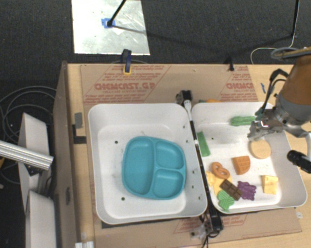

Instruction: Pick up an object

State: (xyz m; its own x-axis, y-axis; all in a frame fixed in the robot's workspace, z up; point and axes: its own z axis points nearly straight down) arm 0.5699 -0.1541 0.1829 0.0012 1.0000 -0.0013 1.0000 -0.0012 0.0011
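The right bin (295,192) holds several toy foods. My gripper (259,129) hangs over its upper right part, just above a round tan cookie (260,150) and right of a green pea pod (241,120). I see nothing held in it. Lower down lie an orange bread piece (241,164), a pretzel (220,170), a yellow piece (213,180), a brown chocolate bar (230,188), purple grapes (247,189), a green bumpy piece (225,200) and a yellow cheese wedge (270,184). A green flat stick (202,143) rests by the bin's left wall.
The left bin (109,199) holds a teal divided plate (153,167) in its middle. A raised rim between the two bins (193,145) separates them. The bench is cardboard-covered, with cables and a metal rail at the far left.
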